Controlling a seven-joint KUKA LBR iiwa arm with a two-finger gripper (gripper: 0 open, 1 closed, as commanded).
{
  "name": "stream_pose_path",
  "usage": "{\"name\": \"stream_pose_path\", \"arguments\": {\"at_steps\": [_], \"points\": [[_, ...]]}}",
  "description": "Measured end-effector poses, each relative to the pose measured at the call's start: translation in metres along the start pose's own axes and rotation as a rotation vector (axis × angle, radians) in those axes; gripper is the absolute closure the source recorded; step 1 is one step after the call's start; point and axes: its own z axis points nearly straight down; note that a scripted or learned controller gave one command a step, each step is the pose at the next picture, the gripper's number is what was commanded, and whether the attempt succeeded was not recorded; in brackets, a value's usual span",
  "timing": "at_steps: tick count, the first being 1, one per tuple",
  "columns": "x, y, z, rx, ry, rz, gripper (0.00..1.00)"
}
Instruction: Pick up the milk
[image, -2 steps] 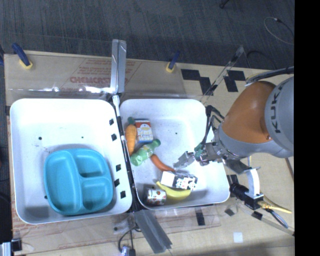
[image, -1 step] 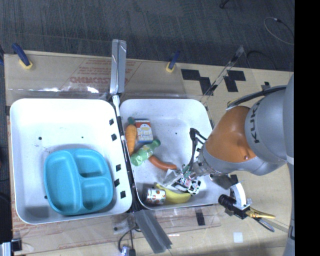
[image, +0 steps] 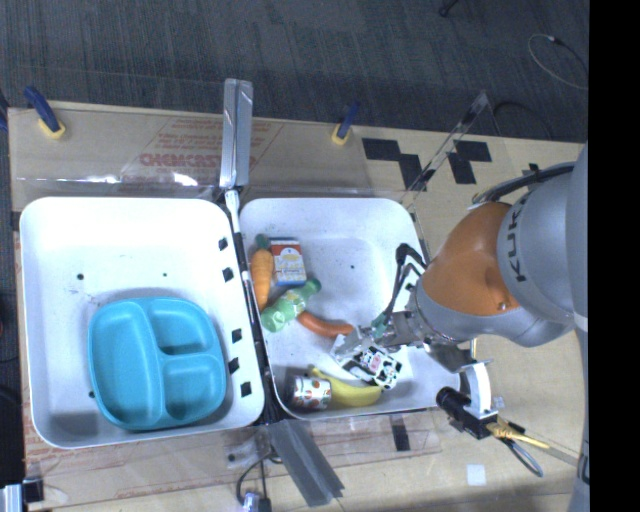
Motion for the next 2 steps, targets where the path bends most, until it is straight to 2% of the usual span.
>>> {"name": "stream_pose_path", "arguments": {"at_steps": [1,2], "points": [[0.001,0.001,-0.010,0.000,-0.001,-0.007,1.00],[0.028,0.016,-0.110,0.000,0.001,-0.067,1.00]]}}
